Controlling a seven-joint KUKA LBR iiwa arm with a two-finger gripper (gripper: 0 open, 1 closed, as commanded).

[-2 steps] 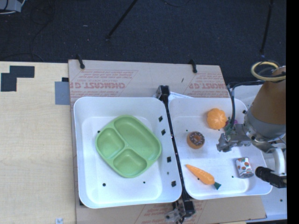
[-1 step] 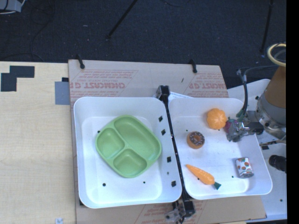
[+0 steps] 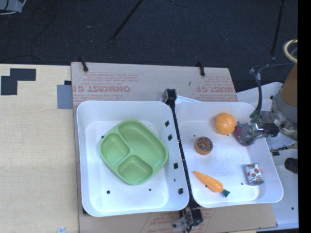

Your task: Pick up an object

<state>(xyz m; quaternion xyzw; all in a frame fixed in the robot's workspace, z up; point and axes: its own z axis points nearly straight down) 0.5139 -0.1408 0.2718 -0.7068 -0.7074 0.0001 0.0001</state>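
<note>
On the cardboard sheet (image 3: 146,84) under my two bins I see red printed letters, upside down from this camera. They seem to read "CHEMCAST GP", once behind the left bin and again behind the right bin. The small can (image 3: 253,174) has a pattern, but I cannot read it.

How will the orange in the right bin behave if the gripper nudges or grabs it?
The orange looks round and smooth, so a nudge would probably roll it across the bin floor. Its curved skin may slip out of a two-finger pinch unless centred. It looks like a toy, so likely light.
</note>
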